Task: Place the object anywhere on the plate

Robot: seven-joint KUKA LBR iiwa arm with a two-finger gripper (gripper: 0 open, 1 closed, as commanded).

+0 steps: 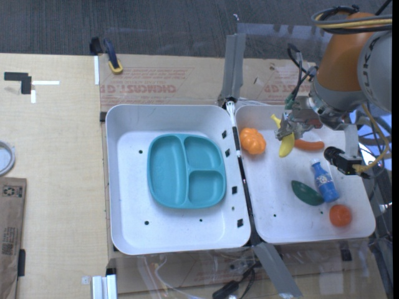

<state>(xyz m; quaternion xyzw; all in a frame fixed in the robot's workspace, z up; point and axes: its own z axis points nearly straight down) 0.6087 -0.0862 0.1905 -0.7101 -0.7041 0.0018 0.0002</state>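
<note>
The grey arm with its orange band is reaching in over the right-hand shallow white bin (274, 226), and its two-finger end effector (288, 131) is hanging at the bin's far left area, directly above a small yellow banana-shaped toy (285, 146). The banana's upper end is sitting right at the fingertips, but whether the fingers are closed on it or simply touching it cannot be told from this slant. Just beside the banana, a round orange toy fruit (252, 141) is lying to its left and a slim orange carrot-like piece (310, 145) to its right. Nearer the front, a blue bottle (324, 181), a dark green oval piece (306, 192) and a small orange-red ball (340, 215) are resting. In the left bin (124, 229), the teal three-compartment plastic plate (186, 170) is lying flat on the counter's bin floor.
</note>
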